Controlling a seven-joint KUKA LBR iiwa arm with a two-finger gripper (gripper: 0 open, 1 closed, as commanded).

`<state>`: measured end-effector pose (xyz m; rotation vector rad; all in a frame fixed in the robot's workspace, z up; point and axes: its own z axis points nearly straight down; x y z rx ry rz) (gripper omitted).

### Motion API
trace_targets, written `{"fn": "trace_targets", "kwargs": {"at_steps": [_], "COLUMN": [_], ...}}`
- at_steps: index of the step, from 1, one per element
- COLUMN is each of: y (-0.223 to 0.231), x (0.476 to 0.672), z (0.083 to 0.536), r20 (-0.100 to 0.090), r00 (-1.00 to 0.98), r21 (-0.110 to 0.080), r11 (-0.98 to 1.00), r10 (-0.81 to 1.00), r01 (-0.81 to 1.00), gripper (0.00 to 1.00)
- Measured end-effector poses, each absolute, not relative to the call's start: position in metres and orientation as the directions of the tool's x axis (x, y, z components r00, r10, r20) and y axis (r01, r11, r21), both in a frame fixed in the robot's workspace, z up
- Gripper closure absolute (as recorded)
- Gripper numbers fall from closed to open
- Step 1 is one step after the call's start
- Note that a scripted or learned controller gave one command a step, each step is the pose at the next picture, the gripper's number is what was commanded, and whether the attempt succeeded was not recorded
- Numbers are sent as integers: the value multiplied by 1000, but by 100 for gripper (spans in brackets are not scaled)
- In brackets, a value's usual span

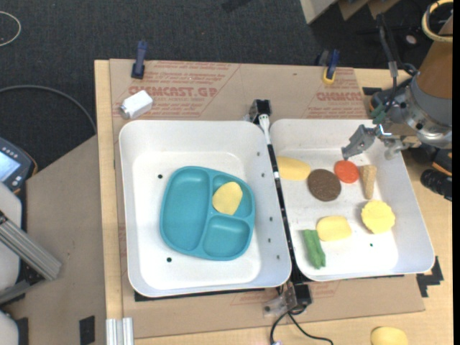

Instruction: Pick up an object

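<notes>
My gripper (374, 144) hangs over the back of the right bin (413, 246), open with nothing between its fingers. One finger (356, 143) points down-left, just above a red tomato-like piece (346, 172). Near it lie a brown round disc (325, 184), a tan cone (368, 181) and a pale yellow piece (293, 168). Closer to the front sit a ruffled yellow piece (378, 216), a yellow lemon-like lump (333, 228) and a green strip (313, 248).
The left bin (140, 157) holds a teal divided tray (188, 214) with a yellow piece (228, 198) in its upper right compartment. A black divider bar (273, 171) runs between the bins. A white block (136, 104) and clamps sit on the cardboard behind.
</notes>
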<state>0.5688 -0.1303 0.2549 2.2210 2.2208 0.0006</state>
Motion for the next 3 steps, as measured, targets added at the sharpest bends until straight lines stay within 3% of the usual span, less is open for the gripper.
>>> {"fn": "trace_targets", "kwargs": {"at_steps": [1, 2, 3], "y": [-116, -101, -105], "x": [511, 482, 483], "z": [136, 88, 100], "r20": [4, -2, -10], "r00": [2, 3, 5], "r21": [-16, 12, 18], "r11": [-2, -3, -4], "r10": [1000, 1000, 1000], "r01": [1000, 1000, 1000], "gripper": [0, 0, 100]}}
